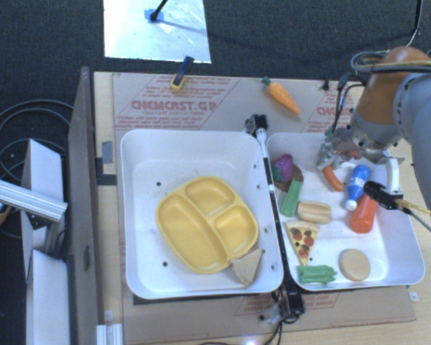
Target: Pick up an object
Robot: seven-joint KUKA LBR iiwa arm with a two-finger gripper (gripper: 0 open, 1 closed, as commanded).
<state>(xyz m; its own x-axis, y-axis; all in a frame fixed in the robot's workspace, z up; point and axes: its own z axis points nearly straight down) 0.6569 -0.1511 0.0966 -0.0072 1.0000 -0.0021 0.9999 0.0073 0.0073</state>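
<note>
My gripper [335,154] hangs over the far part of the right bin [409,254], at the end of the grey arm with its orange band [382,92]. Just below it lies a small orange carrot-like piece [332,177], and a blue and white bottle [357,183] lies to its right. An orange bottle [363,215] lies beside that one. Further left in the bin are purple grapes [284,168], a green stick [291,198], a bread roll [314,211], a pizza slice [302,240], a green toy [317,273] and a round biscuit [355,264].
The left bin [140,214] holds a yellow divided plate [205,223] and a tan wedge [248,267]. A toy carrot [281,96] and a yellow and blue clip [179,75] lie on the board behind the bins. Cables [14,131] and a box [47,264] sit at the left.
</note>
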